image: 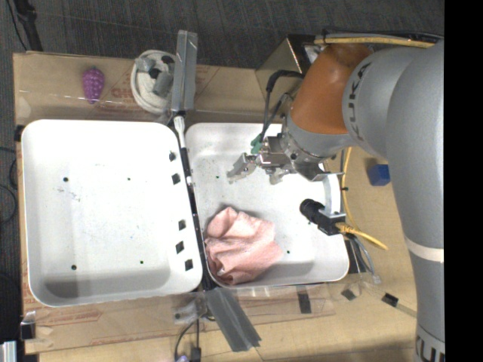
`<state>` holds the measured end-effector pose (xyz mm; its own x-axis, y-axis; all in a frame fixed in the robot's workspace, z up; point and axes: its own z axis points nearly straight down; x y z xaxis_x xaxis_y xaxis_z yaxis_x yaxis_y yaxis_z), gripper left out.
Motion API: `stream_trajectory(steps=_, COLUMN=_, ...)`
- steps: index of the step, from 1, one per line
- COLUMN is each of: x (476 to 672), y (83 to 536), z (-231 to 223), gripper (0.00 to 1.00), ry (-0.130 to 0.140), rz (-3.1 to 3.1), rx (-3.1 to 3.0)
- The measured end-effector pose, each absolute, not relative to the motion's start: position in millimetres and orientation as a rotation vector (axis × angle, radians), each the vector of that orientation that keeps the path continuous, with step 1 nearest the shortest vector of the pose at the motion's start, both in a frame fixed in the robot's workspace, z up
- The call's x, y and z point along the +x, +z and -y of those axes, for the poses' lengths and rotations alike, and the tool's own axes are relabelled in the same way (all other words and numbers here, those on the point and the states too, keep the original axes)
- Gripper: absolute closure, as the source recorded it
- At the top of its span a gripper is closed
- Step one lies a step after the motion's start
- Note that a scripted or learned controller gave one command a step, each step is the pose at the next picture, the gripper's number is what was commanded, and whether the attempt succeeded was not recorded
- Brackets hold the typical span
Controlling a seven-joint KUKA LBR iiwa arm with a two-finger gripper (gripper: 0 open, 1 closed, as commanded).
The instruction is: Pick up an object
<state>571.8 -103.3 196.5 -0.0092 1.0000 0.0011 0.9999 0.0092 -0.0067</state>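
The pincer (243, 167) hangs over the right-hand bin (332, 266), its fingers slightly apart and nothing between them, pointing toward the divide between the two bins. Nearest the lower edge of the view, grey clamps and brackets (230, 319) stick out from the front of the bench (53, 78) where the bins meet. Just behind them a crumpled pink cloth (240, 245) lies in the front left corner of the right bin, pressed against its wall, apart from the pincer above it. A black fitting (317, 213) sits on the arm's side, with a yellow cable (366, 237) trailing toward the bin's right rim. The left bin (98, 202) is a plain white tray with a few dark specks on its floor. Farther back, the brown bench top carries a small purple object (93, 84) and a coil of white cord (153, 80) beside an upright grey bar (183, 70). Beyond the bench, dark carpeted floor (226, 6). The grey arm (400, 111), orange band (324, 89) above the wrist, comes in from the right.
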Motion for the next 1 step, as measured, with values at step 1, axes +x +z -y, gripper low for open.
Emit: stream_trajectory(steps=1, x=528.7, y=92.9, z=101.6, gripper=0.00, ry=0.005, rz=2.418, rx=-1.997)
